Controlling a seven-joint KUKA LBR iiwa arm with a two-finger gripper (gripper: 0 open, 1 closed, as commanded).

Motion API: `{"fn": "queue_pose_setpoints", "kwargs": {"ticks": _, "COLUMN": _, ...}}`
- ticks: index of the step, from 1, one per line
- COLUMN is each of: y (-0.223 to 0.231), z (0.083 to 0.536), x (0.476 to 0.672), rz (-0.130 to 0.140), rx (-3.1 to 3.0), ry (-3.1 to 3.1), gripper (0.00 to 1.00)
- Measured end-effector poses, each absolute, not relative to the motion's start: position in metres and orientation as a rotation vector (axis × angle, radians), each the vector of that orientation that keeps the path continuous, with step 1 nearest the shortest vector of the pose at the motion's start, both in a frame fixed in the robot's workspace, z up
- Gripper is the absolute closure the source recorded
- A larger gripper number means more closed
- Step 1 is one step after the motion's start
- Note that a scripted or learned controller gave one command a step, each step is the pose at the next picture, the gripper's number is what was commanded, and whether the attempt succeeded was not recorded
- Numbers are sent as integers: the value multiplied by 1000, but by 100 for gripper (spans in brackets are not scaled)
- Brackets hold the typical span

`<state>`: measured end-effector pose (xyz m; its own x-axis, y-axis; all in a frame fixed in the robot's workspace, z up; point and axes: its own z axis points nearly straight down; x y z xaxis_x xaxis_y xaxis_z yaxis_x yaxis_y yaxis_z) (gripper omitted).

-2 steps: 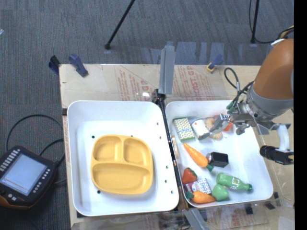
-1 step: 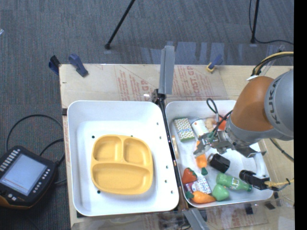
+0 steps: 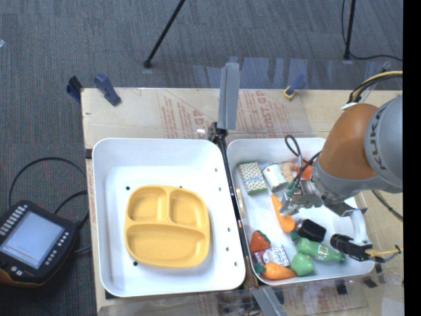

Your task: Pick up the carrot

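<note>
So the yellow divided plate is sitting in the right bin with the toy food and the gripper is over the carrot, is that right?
Not quite. The camera view shows the yellow divided plate in the left bin, alone. The toy food lies in the right bin, where the gripper is over the carrot.

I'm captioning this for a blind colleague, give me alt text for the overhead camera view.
The gripper hangs over an orange carrot in the right bin, among toy foods and a green bottle. The left bin holds a yellow divided plate.
</note>
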<state>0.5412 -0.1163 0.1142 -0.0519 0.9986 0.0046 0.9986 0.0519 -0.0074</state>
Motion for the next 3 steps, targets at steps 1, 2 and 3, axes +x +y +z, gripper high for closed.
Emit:
{"fn": "queue_pose_setpoints", "kwargs": {"ticks": 1, "y": -167, "z": 191, "x": 608, "rz": -1, "rx": -2266, "ry": -2177, "gripper": 100}}
{"fn": "queue_pose_setpoints", "kwargs": {"ticks": 2, "y": -166, "z": 187, "x": 607, "rz": 5, "rx": -2261, "ry": -2174, "gripper": 0}}
{"fn": "queue_pose_setpoints", "kwargs": {"ticks": 3, "y": -145, "z": 84, "x": 570, "rz": 7, "rx": -2269, "ry": -2161, "gripper": 0}}
